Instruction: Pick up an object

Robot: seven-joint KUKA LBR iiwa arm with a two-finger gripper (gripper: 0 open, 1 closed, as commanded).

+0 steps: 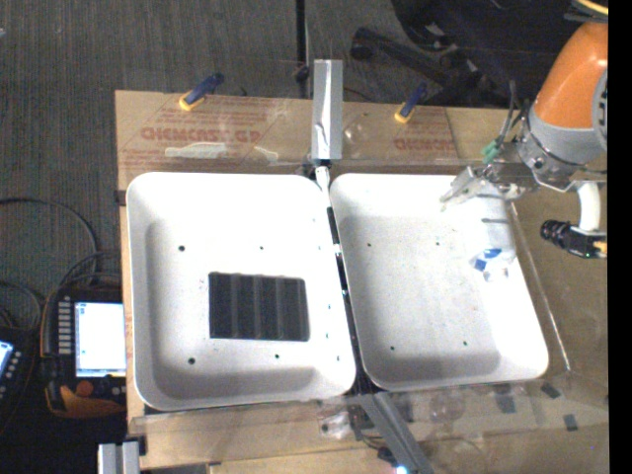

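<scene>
Partly blurred claw (464, 188) above right bin (533, 358)

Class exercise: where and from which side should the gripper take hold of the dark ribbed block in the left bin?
Probably from straight above, closing across the shorter sides of the dark ribbed block. It lies flat in the left bin, away from the walls, leaving room at every edge.

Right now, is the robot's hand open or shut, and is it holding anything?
Hand: cannot be told; it hangs over the right bin's far edge, nothing visibly held.
</scene>
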